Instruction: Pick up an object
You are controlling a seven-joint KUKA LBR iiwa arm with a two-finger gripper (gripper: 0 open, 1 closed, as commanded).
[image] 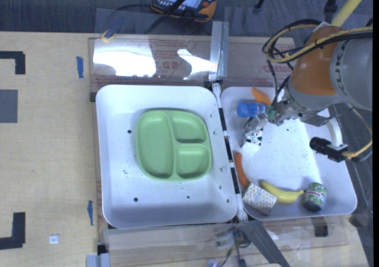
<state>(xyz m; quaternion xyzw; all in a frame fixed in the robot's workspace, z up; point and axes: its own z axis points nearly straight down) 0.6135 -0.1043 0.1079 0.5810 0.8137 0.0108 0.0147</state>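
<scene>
The right bin (296, 153) holds several objects. A blue bottle (250, 109) lies at its far left, with an orange carrot-like piece (260, 95) just behind it. A small black-and-white spotted object (253, 138) sits a little nearer. Another orange piece (238, 169) lies along the left wall. At the front are a patterned cup (259, 198), a banana (282, 192) and a green can (314, 196). My gripper (262, 120) hangs low between the blue bottle and the spotted object, close to both. I see nothing clearly held.
The left bin (112, 141) carries a green divided plate (174, 144). A metal divider (225, 141) separates the bins. The arm's orange band (312, 73) and cables (284, 38) hang over the right bin's far side. A black fitting (324, 147) juts over the right wall.
</scene>
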